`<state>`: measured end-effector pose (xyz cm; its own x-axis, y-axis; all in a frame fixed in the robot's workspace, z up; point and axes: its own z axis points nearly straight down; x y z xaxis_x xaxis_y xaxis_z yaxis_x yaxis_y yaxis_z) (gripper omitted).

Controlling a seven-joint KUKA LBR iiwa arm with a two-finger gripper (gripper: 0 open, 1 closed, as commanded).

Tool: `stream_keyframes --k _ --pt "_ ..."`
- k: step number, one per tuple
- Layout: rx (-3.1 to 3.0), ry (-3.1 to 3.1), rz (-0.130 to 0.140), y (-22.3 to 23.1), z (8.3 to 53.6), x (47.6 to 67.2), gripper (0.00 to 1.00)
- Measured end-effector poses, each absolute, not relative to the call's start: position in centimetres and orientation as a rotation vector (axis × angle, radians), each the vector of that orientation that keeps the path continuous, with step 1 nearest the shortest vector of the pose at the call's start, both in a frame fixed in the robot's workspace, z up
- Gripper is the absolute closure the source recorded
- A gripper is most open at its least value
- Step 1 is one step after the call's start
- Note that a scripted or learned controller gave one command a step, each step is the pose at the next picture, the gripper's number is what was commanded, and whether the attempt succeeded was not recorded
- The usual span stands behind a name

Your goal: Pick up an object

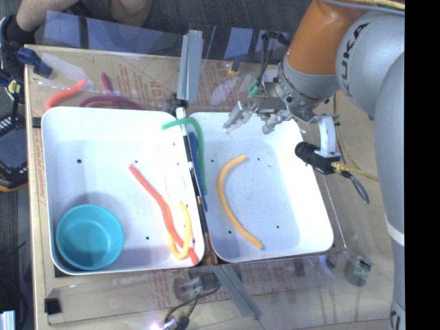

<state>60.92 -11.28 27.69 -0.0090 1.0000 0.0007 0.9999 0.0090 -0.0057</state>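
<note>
Blue bowl (pixel 89 236) sits in the lower-left corner of the left bin (pixel 55 133), and to its right an orange strip (pixel 155 196) runs down into a yellow loop (pixel 182 236) against the divider. Green (pixel 184 124) and dark blue strips (pixel 196 160) drape over the rims where the two bins meet. In the right bin (pixel 302 218) a yellow-orange curved strip (pixel 234 198) lies alone mid-floor, with bare white all round it; I'd take that as the easiest pick. Over that bin's top edge, upper centre-right of the frame, hangs the claw (pixel 256 117), its fingers spread and nothing between them. My worry is that a thin, flat strip may slip out from under the tips as they close, and a descent from where it hangs now could clip the rim. The left bin's bottom-right corner is crowded, so a grab there may snag two strips.
</note>
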Motion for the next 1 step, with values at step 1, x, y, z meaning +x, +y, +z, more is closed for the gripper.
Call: stream_keyframes --k 1 --pt "-2.343 -2.087 0.007 -15.00 17.69 62.26 0.00"
